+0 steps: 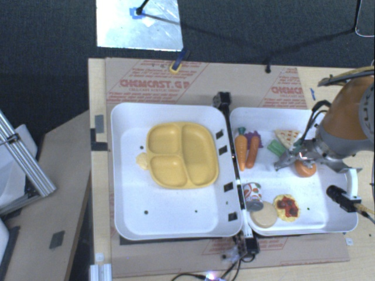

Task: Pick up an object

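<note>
We log two shallow white bins side by side on the bench.

Left bin [126, 174]: we count one yellow divided plate [180, 155] with three compartments, lying flat near the bin's middle, and a small pale yellow piece [141, 160] touching the plate's left edge.

Right bin [334, 215]: we count several toy food pieces.
- An orange carrot [240, 148] near the left wall, lying lengthwise, with a purple piece [253, 146] just beside it on its right.
- A green piece [276, 147] near the middle, and a tan waffle-like wedge [287, 137] just behind it.
- A small can [252, 194] with red and white markings near the front left corner.
- A round tan disc [265, 215] touching the can's front side.
- A yellow piece topped with red [286, 206] just right of the disc.
- An orange rounded piece [305, 168] toward the right, directly under the arm's wrist.

Arm: we note the grey arm with its orange band [345, 113] reaching in from the right over the right bin. The gripper [293, 157] sits low in the bin between the green piece and the orange rounded piece, close to both. We cannot tell how its fingers stand, nor whether anything is caught between them.
</note>
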You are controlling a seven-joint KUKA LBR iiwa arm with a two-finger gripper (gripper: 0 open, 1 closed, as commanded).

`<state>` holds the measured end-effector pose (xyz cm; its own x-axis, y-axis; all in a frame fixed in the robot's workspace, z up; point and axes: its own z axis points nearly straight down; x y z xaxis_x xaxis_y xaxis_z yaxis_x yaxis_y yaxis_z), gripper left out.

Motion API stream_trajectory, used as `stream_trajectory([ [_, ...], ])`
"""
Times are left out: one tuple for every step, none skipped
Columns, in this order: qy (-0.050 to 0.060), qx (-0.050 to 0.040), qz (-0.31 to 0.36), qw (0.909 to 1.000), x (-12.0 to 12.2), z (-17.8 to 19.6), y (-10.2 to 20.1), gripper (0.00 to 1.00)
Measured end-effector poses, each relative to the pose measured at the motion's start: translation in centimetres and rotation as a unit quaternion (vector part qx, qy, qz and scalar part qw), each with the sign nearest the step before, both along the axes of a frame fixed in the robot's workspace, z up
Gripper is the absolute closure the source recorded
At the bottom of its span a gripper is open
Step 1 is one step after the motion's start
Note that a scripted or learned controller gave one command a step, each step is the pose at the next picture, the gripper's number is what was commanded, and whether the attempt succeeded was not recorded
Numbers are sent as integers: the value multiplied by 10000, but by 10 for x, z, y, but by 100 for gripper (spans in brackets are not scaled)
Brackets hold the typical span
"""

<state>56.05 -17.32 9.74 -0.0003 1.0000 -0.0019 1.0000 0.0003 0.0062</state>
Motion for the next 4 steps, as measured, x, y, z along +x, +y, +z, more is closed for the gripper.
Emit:
stream_trajectory([
  [-1, -2, 3, 10000, 0, 9, 0, 100],
  [3, 1, 14, 10000, 5, 54, -6, 100],
  [0, 0, 18, 10000, 9, 98, -8, 100],
  [5, 3, 21, 10000, 10, 129, -8, 100],
])
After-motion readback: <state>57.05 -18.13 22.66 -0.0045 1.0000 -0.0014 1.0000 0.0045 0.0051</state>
